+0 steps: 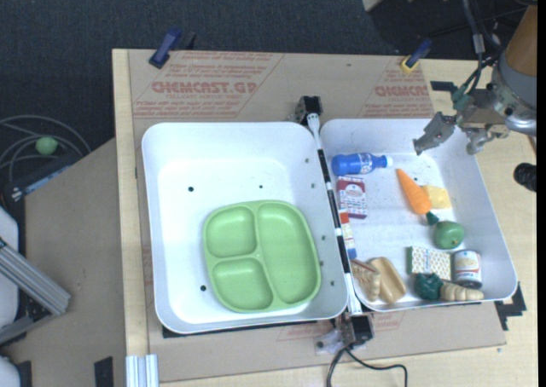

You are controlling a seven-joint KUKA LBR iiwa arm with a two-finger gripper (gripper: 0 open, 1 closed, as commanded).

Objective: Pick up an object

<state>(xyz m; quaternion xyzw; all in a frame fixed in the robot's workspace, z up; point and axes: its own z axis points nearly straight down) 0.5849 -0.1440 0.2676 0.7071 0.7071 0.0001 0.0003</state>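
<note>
The two-finger metal gripper (454, 138) hovers with fingers spread apart, holding nothing, above the right shallow white bin's (486, 198) far edge; just nearer lie a smooth orange plastic carrot (414, 192) and a blue bottle (357, 163); the left bin (171, 164) holds a glossy green three-compartment plate (260, 255); the brown board (205, 87) reads "CHEMCAST".

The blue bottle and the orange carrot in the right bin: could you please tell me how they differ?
The blue bottle lies crosswise near the bin's far-left corner, while the orange carrot lies slanted nearer the middle. The bottle is blue with a white cap; the carrot is plain orange and tapers. Both lie flat in the right bin.
</note>
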